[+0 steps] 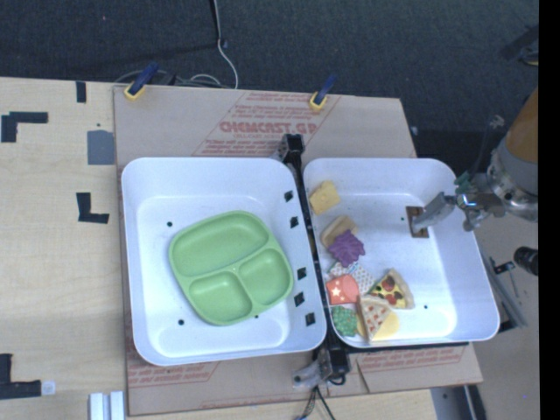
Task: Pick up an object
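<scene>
The right bin (437, 182) holds several toy foods along its left side: a yellow block (324, 197), a tan piece (337, 230), a purple cluster (347, 248), a red piece (341, 289), a green piece (344, 321) and two pizza slices (391, 289) (378, 318). My gripper (421, 222) hangs over the right half of this bin, right of the purple cluster and apart from all the toys. Nothing shows in its grasp. The arm's orange band (532, 129) is at the right edge.
The left bin (149, 191) holds a green divided plate (230, 265). A black divider (302, 234) runs between the bins. Both bins sit on a cardboard sheet (254, 121) clamped at the back. Bare bin floor lies under and around my gripper.
</scene>
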